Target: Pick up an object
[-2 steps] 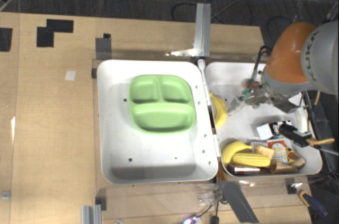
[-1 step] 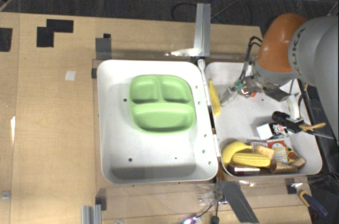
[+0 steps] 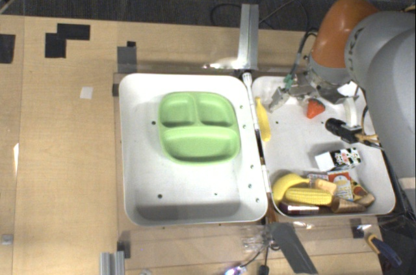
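My gripper [image 3: 283,93] hangs over the far part of the right bin [image 3: 294,144], near its back wall. Just to its right lies a small red-orange piece [image 3: 314,109]. To its left, a long yellow piece [image 3: 262,117] rests against the bin's left wall. At the near end of the bin sit a banana [image 3: 285,184] and a corn cob [image 3: 307,196] in a pile with other small items. I see nothing between the gripper's tips.
The left bin [image 3: 140,189] holds a green divided plate [image 3: 197,126]. In the right bin there are also a white block [image 3: 324,160], a black-and-white toy [image 3: 348,156] and an orange packet [image 3: 343,187]. The bare bin floor lies mid-bin.
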Robot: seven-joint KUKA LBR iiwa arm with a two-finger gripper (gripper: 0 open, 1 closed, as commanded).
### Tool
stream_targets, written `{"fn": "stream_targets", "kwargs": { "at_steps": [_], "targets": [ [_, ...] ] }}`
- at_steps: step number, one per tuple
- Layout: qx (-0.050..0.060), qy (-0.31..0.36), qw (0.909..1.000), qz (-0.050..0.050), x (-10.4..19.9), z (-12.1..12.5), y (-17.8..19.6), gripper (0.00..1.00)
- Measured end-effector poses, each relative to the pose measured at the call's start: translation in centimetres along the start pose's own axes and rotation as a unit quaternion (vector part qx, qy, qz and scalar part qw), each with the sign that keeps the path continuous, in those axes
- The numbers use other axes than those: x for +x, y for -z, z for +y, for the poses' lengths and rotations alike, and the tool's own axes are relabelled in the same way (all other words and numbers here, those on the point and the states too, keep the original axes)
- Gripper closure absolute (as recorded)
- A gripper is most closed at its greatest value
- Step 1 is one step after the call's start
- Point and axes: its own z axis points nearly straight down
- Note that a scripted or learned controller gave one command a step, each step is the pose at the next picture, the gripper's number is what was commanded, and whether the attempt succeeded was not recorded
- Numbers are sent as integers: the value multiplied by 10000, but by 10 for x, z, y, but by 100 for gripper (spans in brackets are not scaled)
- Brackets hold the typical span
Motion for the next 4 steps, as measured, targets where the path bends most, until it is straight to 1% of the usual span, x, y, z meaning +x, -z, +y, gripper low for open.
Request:
{"fn": "stream_targets", "kwargs": {
  "at_steps": [1,2,3,4],
  "targets": [
    [22,294,9996,19,-52,-11,-1,0],
    [-3,376,9993,-11,-74,-56,1,0],
    [-9,1512,9885,-9,-91,-65,2,0],
    [57,1339,9910,-13,-74,-18,1,0]
  ]
}}
